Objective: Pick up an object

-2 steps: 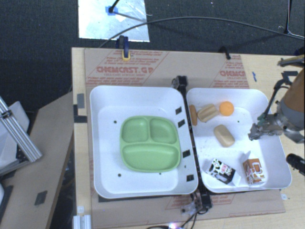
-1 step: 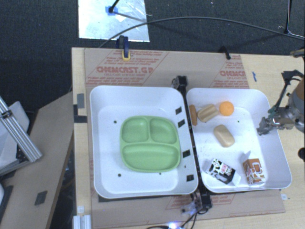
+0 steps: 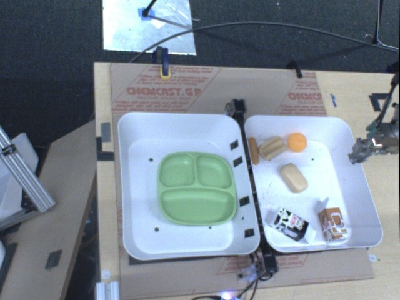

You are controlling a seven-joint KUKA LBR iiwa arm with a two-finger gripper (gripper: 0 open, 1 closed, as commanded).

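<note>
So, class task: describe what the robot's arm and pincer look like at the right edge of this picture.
At the right edge, a small grey metallic pincer sits beside the right bin. Thin grey and teal parts and a slim dark cable rise above it. Too blurred to see markings.

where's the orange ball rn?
The orange ball is in the right bin, near its far wall, touching or almost touching the tan roll on its left, with the beige soap-like block just below it.
</note>
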